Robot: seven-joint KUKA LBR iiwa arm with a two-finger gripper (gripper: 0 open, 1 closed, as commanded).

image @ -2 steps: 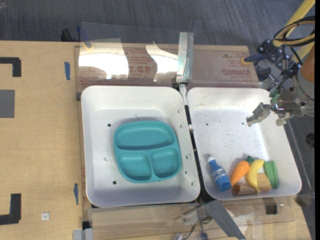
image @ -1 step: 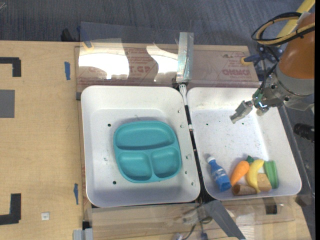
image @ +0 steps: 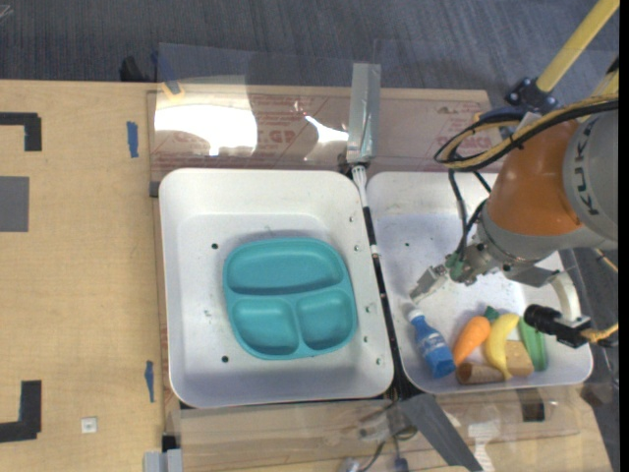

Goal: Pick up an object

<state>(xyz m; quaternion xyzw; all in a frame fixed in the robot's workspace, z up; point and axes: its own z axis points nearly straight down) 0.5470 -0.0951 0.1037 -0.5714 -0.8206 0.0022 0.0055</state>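
1. The task's candidates lie in a cluster at the near edge of the right shallow white plastic bin [image: 393, 209]. There is one small blue plastic bottle with a white cap [image: 429, 346], one orange toy carrot [image: 473, 334], one yellow toy banana [image: 502, 335], one green piece [image: 532, 342] behind the banana, one brown cork-like cylinder [image: 479, 372] and one pale tan block [image: 518, 362].
2. These all look like light, stiff, smooth plastic toys, so I judge them easy to lift but liable to slip or roll.
3. The bottle lies apart from the rest, on its side. Its narrow body, taken across the middle, seems the best hold. The carrot, banana and green piece touch one another, which would crowd a grasp.
4. The two-finger gripper [image: 432, 280] hangs over the bare floor of the right bin, just beyond the bottle, holding nothing. I cannot tell how wide it stands.
5. The left shallow white plastic bin [image: 187, 205] holds one teal plastic tray with three compartments [image: 289, 297].
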